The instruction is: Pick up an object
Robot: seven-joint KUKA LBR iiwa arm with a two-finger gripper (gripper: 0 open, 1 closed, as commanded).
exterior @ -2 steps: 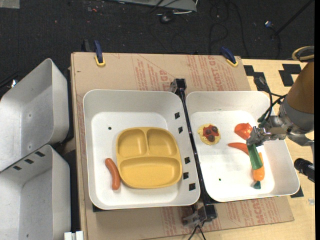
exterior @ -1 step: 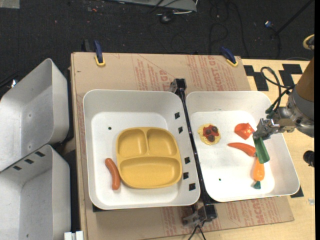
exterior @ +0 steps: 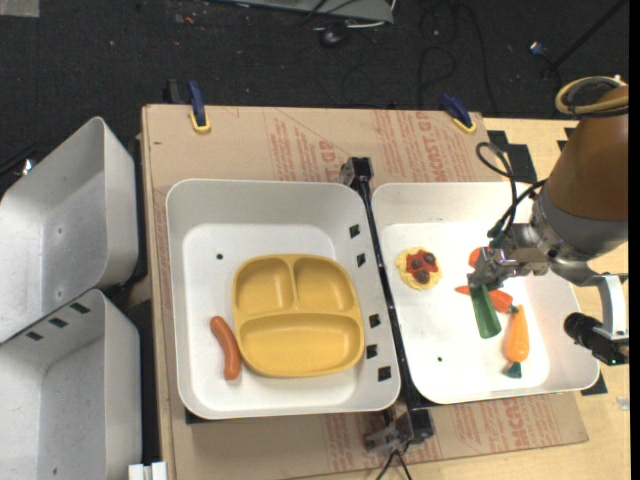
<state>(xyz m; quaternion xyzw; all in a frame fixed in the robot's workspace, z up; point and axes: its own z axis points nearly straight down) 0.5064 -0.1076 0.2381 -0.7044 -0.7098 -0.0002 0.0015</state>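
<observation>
Down in the right bin (exterior: 560, 373), the likely target is a small heap of toy vegetables: a green pepper-like piece (exterior: 486, 316), long and dark, lying with something red (exterior: 500, 300) tucked against its upper end, and an orange carrot (exterior: 516, 336) just beside it toward the bin's near corner. The gripper (exterior: 491, 271) sits right over the top of that heap, so this looks like the reach-and-descend step, not yet a lift. Are the fingers spread or closed? Cannot tell; the wrist hides them, and nothing visibly sits between them. The next move calls for settling on one piece, since the three are crowded together and a pinch could easily catch two or slide off. A little pizza toy (exterior: 418, 267) rests apart near the divider. Over in the left bin (exterior: 190, 298), a yellow divided tray (exterior: 297, 315) and a sausage (exterior: 226, 347) lie untouched.
</observation>
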